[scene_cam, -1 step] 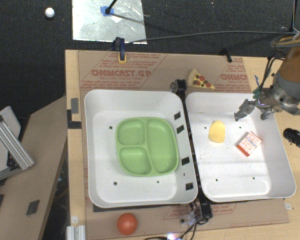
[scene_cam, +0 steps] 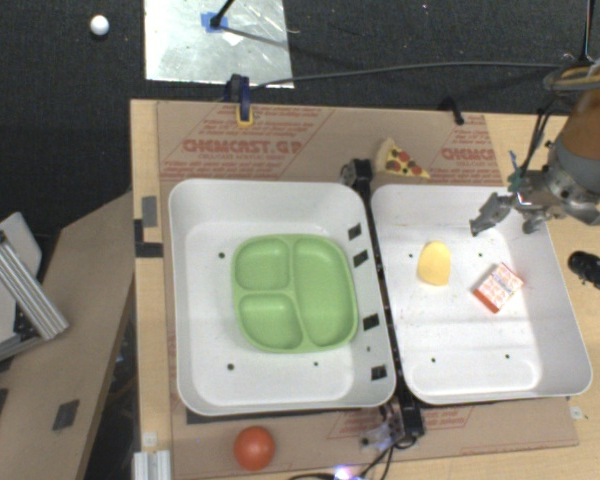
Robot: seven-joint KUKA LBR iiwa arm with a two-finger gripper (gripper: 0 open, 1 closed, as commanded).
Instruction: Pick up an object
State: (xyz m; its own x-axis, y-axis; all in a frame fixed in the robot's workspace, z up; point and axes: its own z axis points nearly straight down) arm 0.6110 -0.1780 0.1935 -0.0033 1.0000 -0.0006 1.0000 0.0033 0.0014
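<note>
My gripper (scene_cam: 502, 215) hangs spread and empty, approaching; next I must drop onto the yellow object (scene_cam: 434, 264) below-left.

Single fixed overhead view, slanting down on both bins (scene_cam: 280, 203).

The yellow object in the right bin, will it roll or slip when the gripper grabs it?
The yellow object looks rounded and smooth, so it may roll if nudged and could slip from the gripper. It seems small, probably light.

Brown printed board (scene_cam: 280, 143) on bench, black backdrop (scene_cam: 60, 88) behind.
</note>
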